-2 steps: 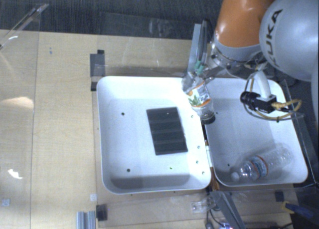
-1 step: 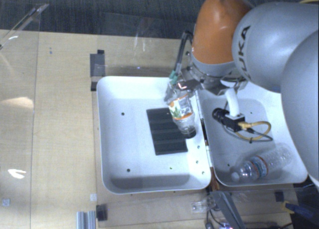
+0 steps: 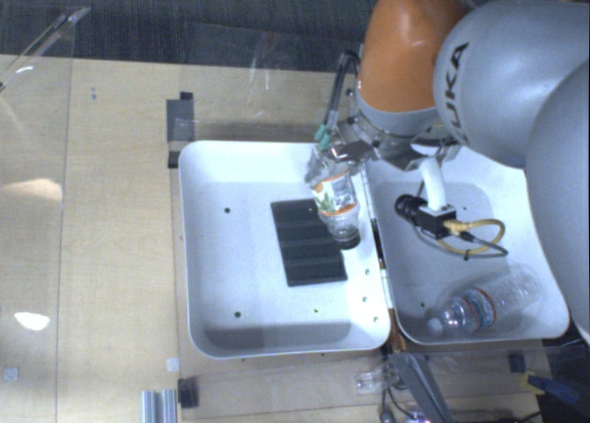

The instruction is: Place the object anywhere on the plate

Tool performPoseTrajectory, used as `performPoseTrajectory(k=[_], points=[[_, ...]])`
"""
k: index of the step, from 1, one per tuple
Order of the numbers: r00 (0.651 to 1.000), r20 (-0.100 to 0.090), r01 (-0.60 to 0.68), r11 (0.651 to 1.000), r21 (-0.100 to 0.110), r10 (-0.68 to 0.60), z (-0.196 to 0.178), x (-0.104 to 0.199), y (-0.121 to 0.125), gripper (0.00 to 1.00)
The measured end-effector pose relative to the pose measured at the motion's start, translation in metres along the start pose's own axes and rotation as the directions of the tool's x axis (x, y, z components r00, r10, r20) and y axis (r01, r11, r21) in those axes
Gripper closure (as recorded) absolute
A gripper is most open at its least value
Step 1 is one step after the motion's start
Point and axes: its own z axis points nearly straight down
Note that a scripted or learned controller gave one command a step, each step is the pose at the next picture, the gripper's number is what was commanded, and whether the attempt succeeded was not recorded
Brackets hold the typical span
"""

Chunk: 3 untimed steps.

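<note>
A clear plastic bottle (image 3: 336,202) with an orange and green label hangs tilted between the fingers of my gripper (image 3: 330,161), which is shut on its upper end. The bottle's lower end sits over the upper right corner of the black ridged plate (image 3: 304,248); I cannot tell whether it touches it. The plate lies flat in the middle of the left bin (image 3: 205,255). The arm's orange band and grey body hide the area behind the gripper.
A second clear bottle (image 3: 477,307) lies on its side near the front of the right bin (image 3: 410,297). The divider between the two bins runs just right of the held bottle. Bare white floor surrounds the plate in the left bin.
</note>
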Motion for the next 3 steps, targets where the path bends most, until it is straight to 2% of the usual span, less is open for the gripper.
performPoseTrajectory(k=[1, 2, 3], points=[[1.000, -0.001, 0.001, 1.000, -0.004, -0.001, -0.010, 0.000, 0.001, 1.00], [0.990, 0.000, 0.139, 0.990, 0.004, -0.139, -0.008, 0.098, 0.064, 1.00], [0.834, -0.001, 0.552, 0.834, 0.003, -0.552, -0.022, 0.073, 0.001, 1.00]])
